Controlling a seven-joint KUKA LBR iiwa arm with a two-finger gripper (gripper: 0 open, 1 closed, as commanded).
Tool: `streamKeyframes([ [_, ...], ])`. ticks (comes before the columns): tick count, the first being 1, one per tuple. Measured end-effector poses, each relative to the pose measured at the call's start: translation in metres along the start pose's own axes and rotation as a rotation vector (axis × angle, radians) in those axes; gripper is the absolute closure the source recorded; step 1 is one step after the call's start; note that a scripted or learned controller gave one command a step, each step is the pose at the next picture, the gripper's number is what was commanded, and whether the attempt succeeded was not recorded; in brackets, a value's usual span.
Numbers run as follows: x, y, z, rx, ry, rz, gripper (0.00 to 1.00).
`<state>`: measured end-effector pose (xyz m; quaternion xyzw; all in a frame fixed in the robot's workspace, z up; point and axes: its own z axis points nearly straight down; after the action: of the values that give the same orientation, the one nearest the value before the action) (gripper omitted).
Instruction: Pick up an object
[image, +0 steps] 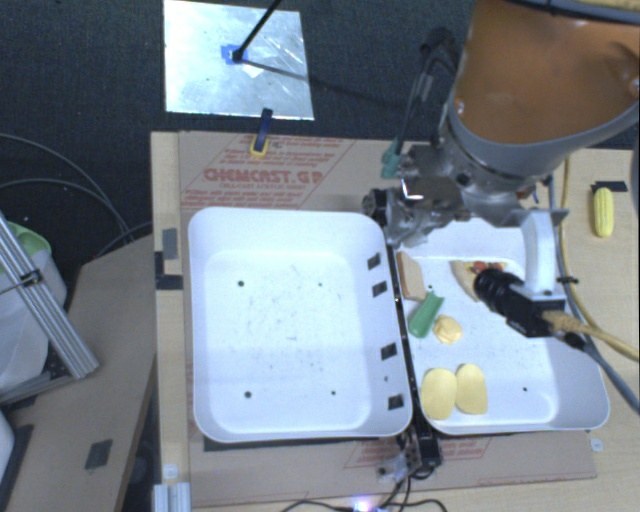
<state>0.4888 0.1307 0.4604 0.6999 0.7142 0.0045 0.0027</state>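
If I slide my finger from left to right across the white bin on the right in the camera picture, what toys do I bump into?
Tan wedge-shaped piece → green stick-shaped block → small yellow lump → slice of toy pizza → black cylinder on the arm. The two pale yellow oval pieces lie nearer the front edge.

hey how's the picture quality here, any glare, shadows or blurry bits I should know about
Camera view: the metal sheet at the top glares; the arm, close to the lens, is soft and out of focus; the left bin is evenly lit with faint shading; the food pieces in the right bin look slightly blurred.
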Motion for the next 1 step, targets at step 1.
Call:
streamKeyframes([
  [1,0.0000,0.0008,-0.0109,-0.003,0.001,-0.005,1.00],
])
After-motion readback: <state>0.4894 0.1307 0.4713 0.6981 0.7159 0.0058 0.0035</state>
